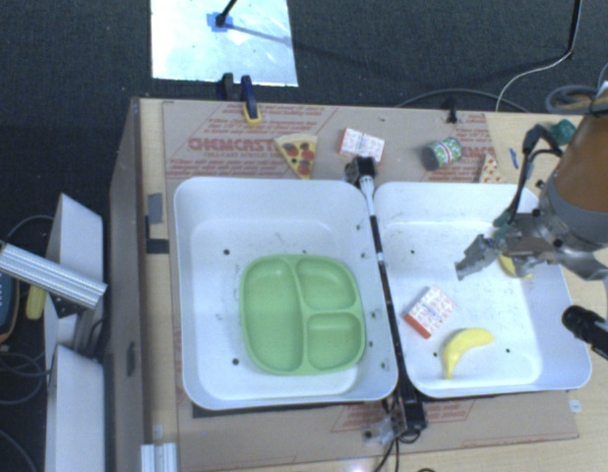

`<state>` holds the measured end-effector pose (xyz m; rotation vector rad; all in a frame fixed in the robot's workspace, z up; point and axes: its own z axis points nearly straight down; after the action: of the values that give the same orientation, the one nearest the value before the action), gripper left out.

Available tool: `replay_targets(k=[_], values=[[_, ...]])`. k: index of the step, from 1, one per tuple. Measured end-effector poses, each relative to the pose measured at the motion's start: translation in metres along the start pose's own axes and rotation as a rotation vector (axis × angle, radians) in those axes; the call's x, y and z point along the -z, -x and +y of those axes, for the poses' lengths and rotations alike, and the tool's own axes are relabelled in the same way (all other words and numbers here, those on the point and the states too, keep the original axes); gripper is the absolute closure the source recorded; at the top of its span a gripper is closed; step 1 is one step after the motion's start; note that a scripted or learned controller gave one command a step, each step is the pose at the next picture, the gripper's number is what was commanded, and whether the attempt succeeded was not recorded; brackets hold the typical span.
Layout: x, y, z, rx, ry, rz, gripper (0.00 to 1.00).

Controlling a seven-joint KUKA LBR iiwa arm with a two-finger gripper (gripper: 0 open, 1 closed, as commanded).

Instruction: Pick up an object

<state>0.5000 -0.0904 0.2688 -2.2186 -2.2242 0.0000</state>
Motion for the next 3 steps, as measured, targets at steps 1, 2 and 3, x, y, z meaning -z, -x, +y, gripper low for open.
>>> replay_targets(k=[1,2,3], values=[[-0.142,-0.002,-0.014,-0.001,-0.003,0.001,0.00],[-0.184,0.080,-0.014,-0.003,0.001,-0.001,0.00],[-0.182,0.085,0.063,0.000,0.004,-0.001,0.00]])
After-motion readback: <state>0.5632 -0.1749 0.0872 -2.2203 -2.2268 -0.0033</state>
